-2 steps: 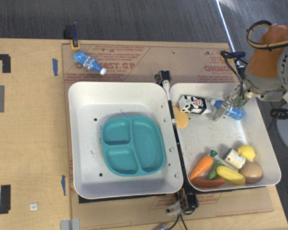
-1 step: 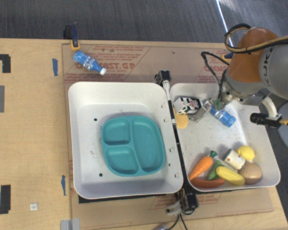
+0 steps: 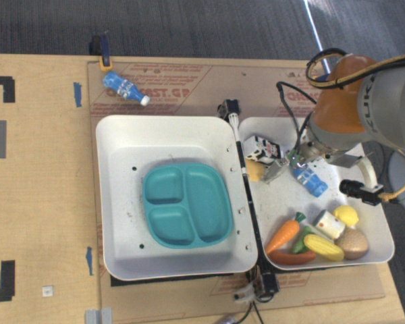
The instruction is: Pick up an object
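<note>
My gripper hangs low in the right bin, near its left wall, with the grey and orange arm reaching in from the right. A small blue bottle lies just to its right, under the wrist. A yellow piece rests immediately to its left, and a black-and-white object sits just behind it. At the bin's front lies a pile of toy food: a carrot, a yellow corn-like piece, a potato and a lemon.
The left bin holds a teal divided plate. A second blue bottle lies on the bench behind the bins. Cables loop above the arm at the back right. A black clamp stands where the bins meet.
</note>
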`<state>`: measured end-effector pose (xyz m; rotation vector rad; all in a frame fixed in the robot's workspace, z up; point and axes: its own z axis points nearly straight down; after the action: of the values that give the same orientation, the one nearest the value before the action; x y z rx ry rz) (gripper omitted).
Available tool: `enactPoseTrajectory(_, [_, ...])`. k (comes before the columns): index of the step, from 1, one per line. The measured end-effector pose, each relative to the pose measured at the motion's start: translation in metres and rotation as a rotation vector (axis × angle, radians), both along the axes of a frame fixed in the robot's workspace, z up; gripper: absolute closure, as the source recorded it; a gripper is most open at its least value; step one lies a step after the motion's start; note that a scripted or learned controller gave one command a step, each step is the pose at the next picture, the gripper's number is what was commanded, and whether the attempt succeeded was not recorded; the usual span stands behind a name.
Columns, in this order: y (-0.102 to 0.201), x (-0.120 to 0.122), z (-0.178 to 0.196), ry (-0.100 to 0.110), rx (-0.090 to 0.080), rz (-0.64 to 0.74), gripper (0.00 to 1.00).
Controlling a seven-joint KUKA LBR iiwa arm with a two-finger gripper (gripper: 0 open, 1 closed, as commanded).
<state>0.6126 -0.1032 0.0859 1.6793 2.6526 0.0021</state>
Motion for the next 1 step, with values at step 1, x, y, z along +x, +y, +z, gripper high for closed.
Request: enactPoseTrajectory(1, [-0.0006,0.0017,0.0115,-0.006,-0.001,-0.001,1.00])
